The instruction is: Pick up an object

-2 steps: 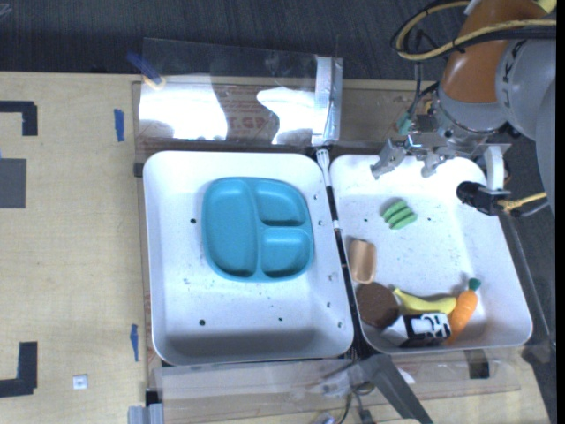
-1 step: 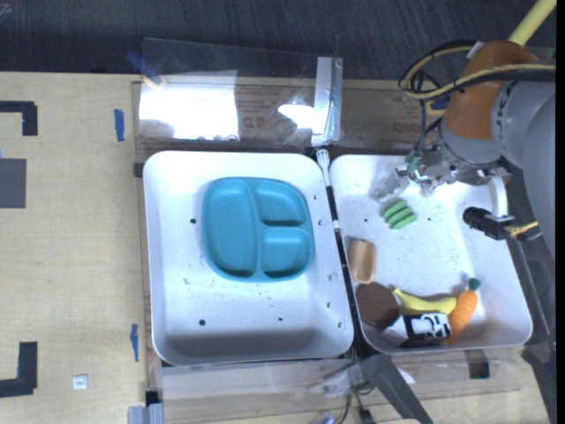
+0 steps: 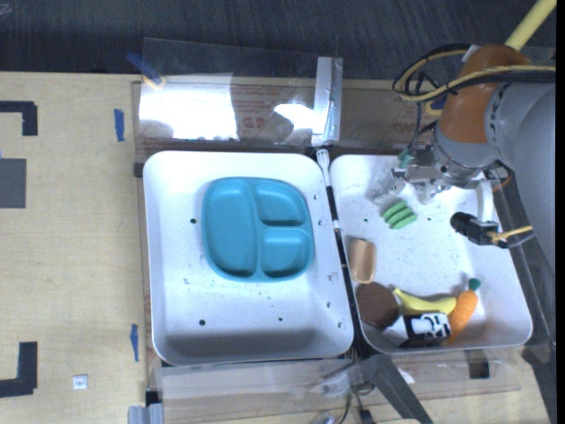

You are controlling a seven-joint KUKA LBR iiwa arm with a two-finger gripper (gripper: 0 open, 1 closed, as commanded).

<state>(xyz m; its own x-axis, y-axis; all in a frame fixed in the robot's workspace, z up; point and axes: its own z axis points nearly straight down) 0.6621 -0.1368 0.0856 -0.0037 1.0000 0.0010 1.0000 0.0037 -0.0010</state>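
My gripper [image 3: 410, 181] hangs over the far part of the right bin [image 3: 503, 276], just above and slightly right of a small green ridged piece [image 3: 399, 214], with a small gap between them. Nothing shows in its grasp. Toward the bin's near side lie a tan block [image 3: 362, 259], a brown round piece [image 3: 378, 303], a yellow banana [image 3: 424, 303], an orange carrot [image 3: 465, 306] and a black-and-white item [image 3: 428, 326].
A blue divided plate [image 3: 259, 228] lies in the left bin [image 3: 168, 263]. The grey arm with its orange band [image 3: 472, 104] comes in over the right bin's far right corner. A black fitting with a cable [image 3: 474, 227] juts over the right side.
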